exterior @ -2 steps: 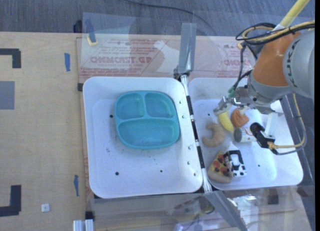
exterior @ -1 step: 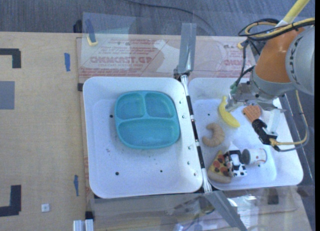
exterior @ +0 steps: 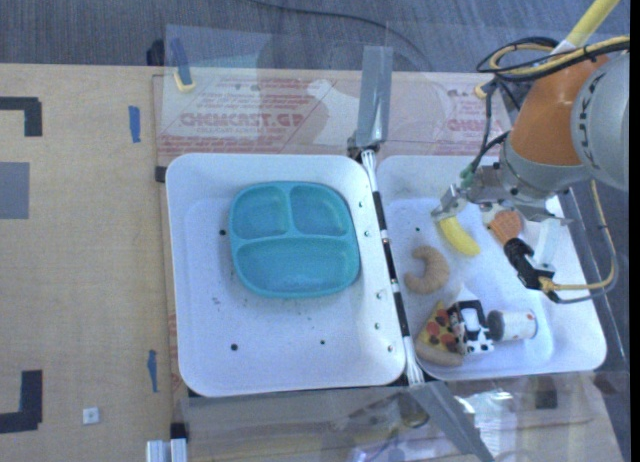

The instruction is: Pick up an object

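Observation:
The right bin [exterior: 575, 350] holds several small objects. A yellow banana [exterior: 461, 238] lies near its upper middle, and my gripper [exterior: 450, 206] hangs just above the banana's upper end, close to it or touching it. An orange piece [exterior: 506, 222] lies just right of the banana, partly under the wrist. Below sit a tan croissant [exterior: 430, 268], a pizza slice [exterior: 438, 336], a black-and-white cow toy [exterior: 472, 326] and a white cylinder [exterior: 516, 327]. Nothing is visibly held.
The left bin [exterior: 200, 350] holds a teal divided plate [exterior: 295, 238]. A black part with a cable [exterior: 522, 258] hangs off the arm over the right bin. A raised divider [exterior: 385, 250] separates the bins. A clear panel stands behind them.

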### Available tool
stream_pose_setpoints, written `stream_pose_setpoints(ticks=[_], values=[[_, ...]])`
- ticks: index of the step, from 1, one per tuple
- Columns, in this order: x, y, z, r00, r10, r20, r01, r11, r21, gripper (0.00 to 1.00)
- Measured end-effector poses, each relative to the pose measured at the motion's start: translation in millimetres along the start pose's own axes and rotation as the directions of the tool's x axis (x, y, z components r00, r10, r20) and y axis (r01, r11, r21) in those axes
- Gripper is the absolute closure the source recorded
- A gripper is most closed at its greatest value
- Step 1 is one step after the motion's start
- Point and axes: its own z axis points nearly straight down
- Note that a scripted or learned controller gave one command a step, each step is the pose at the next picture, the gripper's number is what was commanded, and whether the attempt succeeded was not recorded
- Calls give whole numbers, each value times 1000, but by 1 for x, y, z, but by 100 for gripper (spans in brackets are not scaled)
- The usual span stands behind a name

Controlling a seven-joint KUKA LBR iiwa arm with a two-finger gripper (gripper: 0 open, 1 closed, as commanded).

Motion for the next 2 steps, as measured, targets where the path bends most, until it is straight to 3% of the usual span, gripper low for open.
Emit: stream_pose_setpoints(ticks=[1, 2], values=[[0, -20, 27, 998, -62, -16, 63, 997, 36, 0], [-4, -18, 14, 998, -60, -8, 60, 998, 30, 100]])
